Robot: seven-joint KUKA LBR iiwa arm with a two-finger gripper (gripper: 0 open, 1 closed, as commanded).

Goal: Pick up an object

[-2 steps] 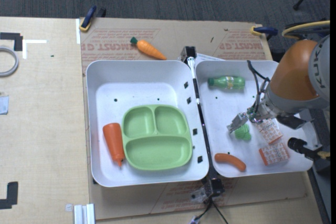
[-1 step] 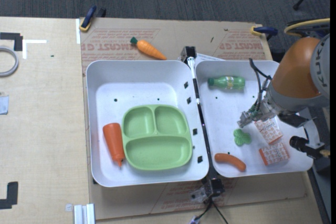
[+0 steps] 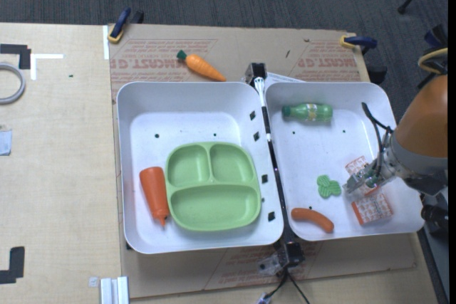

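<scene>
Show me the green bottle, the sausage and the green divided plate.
green bottle (image 3: 308, 112), camera view, middle of its body.
sausage (image 3: 313, 220), camera view, middle of its length.
green divided plate (image 3: 213, 211), camera view, floor of its large front compartment.

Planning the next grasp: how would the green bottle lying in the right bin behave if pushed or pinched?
The green bottle lies on its side and looks round-bodied, so a sideways nudge would probably make it roll across the right bin. It looks like a small plastic toy, so likely light and stiff. Its smooth surface may slip from a narrow pinch.
</scene>
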